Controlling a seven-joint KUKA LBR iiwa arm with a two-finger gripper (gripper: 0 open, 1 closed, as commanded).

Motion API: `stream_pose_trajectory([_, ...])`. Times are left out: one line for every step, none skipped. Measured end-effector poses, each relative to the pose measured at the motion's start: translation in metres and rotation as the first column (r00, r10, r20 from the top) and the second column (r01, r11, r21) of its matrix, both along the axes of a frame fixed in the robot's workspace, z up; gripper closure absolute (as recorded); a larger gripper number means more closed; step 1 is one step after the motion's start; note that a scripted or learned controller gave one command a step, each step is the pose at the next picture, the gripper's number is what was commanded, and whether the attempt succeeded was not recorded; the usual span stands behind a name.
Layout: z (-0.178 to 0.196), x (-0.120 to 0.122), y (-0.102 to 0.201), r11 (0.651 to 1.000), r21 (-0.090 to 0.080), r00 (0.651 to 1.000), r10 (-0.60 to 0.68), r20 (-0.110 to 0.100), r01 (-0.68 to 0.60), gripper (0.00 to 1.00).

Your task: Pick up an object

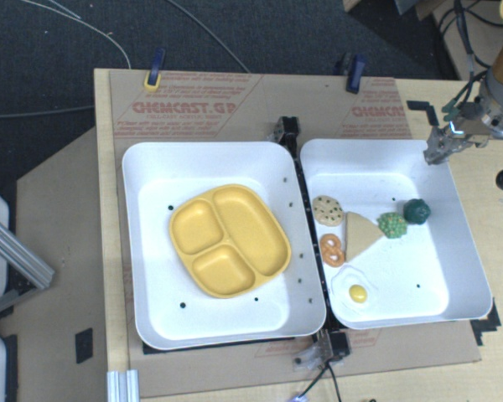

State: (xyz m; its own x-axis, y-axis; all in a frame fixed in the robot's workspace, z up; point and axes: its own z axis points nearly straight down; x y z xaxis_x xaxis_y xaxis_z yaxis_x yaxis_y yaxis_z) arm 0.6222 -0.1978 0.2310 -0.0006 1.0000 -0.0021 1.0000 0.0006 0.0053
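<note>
The right bin (440, 304) holds several toy foods: a chocolate-chip cookie (327, 210), a pretzel (332, 249), a tan cheese wedge (361, 234), a fried egg (357, 292), a light green broccoli piece (392, 224) and a dark green ball (417, 212). My gripper (438, 151) hangs at the bin's far right corner, above its rim and apart from all the foods. Nothing shows between its fingers, and their spacing is too small to read.
The left bin (147, 308) carries a yellow three-compartment plate (228, 239). A black clamp (287, 129) sits between the bins at the back. Blue clips (355, 73) hold the cardboard base at its far edge.
</note>
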Motion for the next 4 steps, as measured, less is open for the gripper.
stream_pose_trajectory([-0.011, -0.01, 0.052, 1.0, 0.004, 1.0, 0.004, -0.008, -0.004, 1.0])
stream_pose_trajectory([-0.009, -0.02, 0.114, 1.0, 0.004, 1.0, 0.003, -0.008, -0.003, 1.0])
stream_pose_trajectory([0.0, -0.04, 0.163, 1.0, 0.005, 1.0, 0.005, -0.008, -0.005, 1.0])
stream_pose_trajectory([0.001, -0.061, 0.212, 1.0, 0.004, 1.0, 0.004, -0.009, -0.004, 1.0])
